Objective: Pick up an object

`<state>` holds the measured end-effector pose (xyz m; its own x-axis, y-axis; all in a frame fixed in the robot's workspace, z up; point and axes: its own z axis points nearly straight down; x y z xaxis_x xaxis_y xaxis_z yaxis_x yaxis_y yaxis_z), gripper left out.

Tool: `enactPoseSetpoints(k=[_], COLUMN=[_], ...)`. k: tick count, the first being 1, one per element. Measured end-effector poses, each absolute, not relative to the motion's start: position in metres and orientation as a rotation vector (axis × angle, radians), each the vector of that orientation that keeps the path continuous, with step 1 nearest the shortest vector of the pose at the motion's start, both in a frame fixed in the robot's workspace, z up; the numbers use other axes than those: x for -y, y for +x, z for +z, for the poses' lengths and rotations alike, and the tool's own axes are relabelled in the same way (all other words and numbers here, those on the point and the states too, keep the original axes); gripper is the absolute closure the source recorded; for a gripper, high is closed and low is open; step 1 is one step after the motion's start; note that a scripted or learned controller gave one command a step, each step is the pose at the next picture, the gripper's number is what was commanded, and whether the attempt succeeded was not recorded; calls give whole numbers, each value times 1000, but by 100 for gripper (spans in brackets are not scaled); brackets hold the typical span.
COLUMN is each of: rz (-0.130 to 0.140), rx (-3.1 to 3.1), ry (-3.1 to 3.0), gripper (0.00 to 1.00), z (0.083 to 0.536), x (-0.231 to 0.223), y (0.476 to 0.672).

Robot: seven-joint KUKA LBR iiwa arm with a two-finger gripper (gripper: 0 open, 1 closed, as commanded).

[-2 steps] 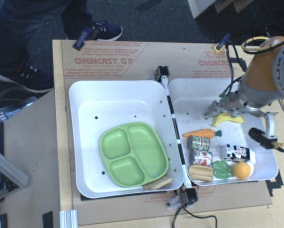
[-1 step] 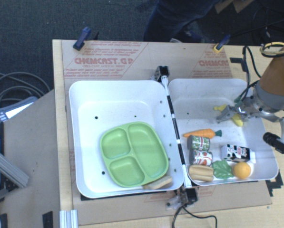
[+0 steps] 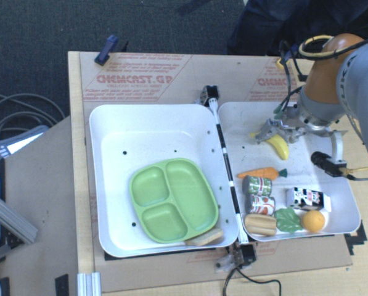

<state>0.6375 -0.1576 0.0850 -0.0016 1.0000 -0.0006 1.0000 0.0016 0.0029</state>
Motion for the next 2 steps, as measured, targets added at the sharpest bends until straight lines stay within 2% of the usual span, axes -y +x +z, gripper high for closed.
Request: enactPoseSetpoints(k=[1, 2], rz=[2, 4], rx=[-2219, -2221], ry=[2215, 2219], gripper=[100, 100], z=[95, 185], x=[158, 81], y=[638, 630])
